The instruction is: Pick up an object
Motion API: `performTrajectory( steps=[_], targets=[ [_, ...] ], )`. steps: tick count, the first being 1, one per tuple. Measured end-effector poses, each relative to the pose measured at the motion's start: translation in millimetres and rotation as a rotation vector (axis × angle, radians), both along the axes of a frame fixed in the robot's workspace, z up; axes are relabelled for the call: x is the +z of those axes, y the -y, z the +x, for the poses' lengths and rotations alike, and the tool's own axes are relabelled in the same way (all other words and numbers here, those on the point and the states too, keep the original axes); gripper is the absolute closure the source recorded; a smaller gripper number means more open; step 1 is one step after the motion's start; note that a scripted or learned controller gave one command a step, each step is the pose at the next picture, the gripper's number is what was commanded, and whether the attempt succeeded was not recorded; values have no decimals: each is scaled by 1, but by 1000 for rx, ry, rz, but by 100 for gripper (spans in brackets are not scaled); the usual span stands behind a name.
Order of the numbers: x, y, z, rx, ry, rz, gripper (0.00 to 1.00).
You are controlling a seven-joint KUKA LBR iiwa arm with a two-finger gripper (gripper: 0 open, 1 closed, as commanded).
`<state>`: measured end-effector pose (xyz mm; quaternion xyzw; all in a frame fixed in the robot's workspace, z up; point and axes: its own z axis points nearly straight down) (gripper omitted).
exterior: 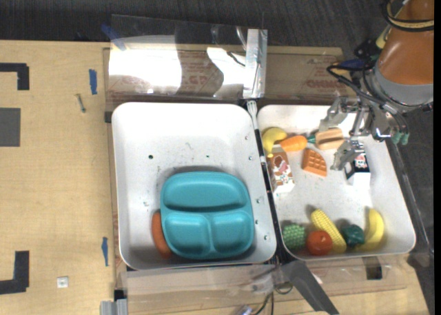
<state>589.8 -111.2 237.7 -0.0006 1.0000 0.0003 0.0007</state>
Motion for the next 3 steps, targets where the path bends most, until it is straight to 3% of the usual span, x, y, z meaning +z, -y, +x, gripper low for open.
performTrajectory(
  steps=[1,2,3],
  targets=[
    [-142,79,17,-37,4,0,0],
    [-152,112,37,-28,0,1,0],
    [-151,111,27,-88,4,0,0]
  ],
)
